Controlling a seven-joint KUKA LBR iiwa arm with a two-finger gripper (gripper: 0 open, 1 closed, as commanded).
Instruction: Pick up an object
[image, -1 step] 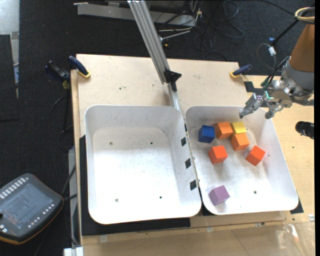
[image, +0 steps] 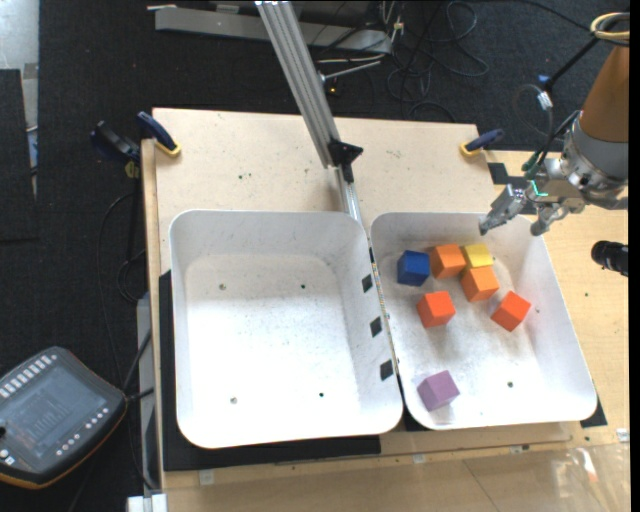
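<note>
A pale wooden bench top (image: 270, 165) is sitting on a dark floor (image: 80, 60), with even light falling on it from above. Black cables (image: 440, 40) are trailing across the floor at the far side. Blue and yellow clamps are gripping the bench at the far left corner (image: 160, 135) and far right corner (image: 480, 142). A slanted aluminium rail (image: 300, 75) is rising from the bench's far middle. A grey handheld control pendant (image: 50, 415) is lying at the near left.
</note>
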